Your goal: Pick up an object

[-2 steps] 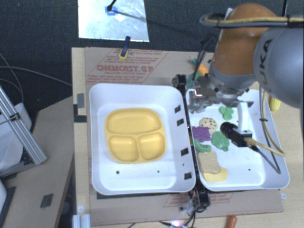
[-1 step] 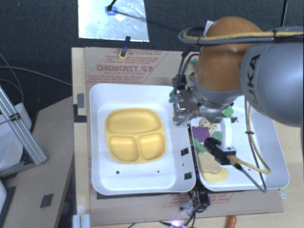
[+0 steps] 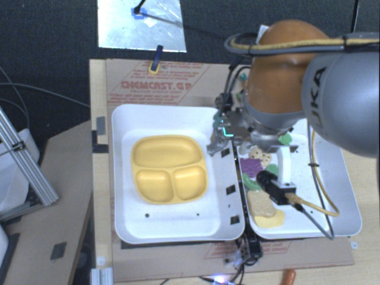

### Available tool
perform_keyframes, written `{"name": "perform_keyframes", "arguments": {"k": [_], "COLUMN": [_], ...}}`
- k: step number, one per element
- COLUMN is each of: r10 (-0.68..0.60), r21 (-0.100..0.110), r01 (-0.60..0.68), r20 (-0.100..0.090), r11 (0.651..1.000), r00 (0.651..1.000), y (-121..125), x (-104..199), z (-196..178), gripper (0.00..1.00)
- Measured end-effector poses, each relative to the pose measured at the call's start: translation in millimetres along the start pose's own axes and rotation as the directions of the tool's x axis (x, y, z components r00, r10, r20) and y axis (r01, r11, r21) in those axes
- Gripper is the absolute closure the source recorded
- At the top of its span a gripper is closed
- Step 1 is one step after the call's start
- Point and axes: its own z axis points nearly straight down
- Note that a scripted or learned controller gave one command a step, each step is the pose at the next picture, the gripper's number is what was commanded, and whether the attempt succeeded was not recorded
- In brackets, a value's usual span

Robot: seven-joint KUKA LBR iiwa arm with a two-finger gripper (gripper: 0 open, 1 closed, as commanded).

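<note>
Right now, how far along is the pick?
Nothing looks lifted yet. The arm is over the right bin, above the small items that lie there. The yellow tray sits in the left bin. Grasp and lift remain.

One fixed camera looks down at a slant on the bench (image 3: 71, 159), both white bins (image 3: 172, 113) in frame.

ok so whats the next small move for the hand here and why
Probably a short straight descent into the right bin. The hand hangs over the small pile there: a purple piece, a tan piece, something green. Nothing is visibly between its fingers, and the yellow tray lies in the left bin.
</note>
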Motion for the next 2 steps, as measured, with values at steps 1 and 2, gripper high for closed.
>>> {"name": "perform_keyframes", "arguments": {"k": [1,2], "r10": [0.009,0.01], "r21": [0.011,0.002], "r01": [-0.009,-0.01], "r20": [0.003,0.002], "r11": [1.0,1.0], "r00": [1.0,1.0], "y": [-36.8,-34.9], "x": [-48.7,-111.9], "z": [90.4,107.6], "gripper": [0.0,0.0]}}
